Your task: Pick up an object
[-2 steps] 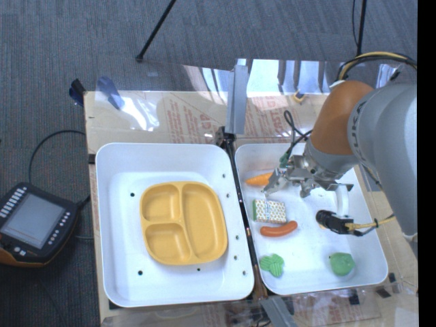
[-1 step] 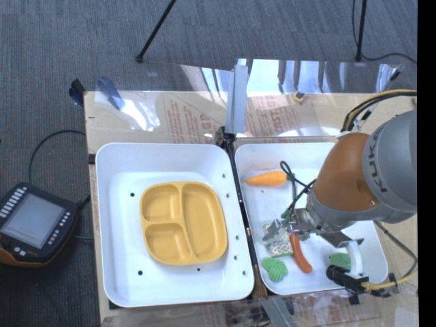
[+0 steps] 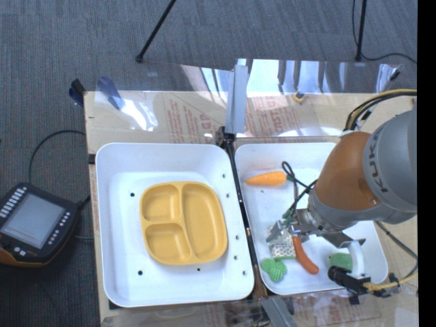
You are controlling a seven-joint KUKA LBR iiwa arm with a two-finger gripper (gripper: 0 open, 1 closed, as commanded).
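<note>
Bright, even light from above; both white bins [image 3: 112,162] nearly overexposed. Strong glare on clear plastic sheet [image 3: 300,80] at the back. Shadows soft, weak. Pic a bit soft, low res.

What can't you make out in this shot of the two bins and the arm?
- Pincer, camera view: small and cluttered, so its grip state is unclear.
- Right bin: the arm covers much of its right side and whatever lies beneath.
- Green item: partly hidden by the arm's fittings, identity unclear.
- Patterned piece by the red-orange stick: too small to identify.
</note>
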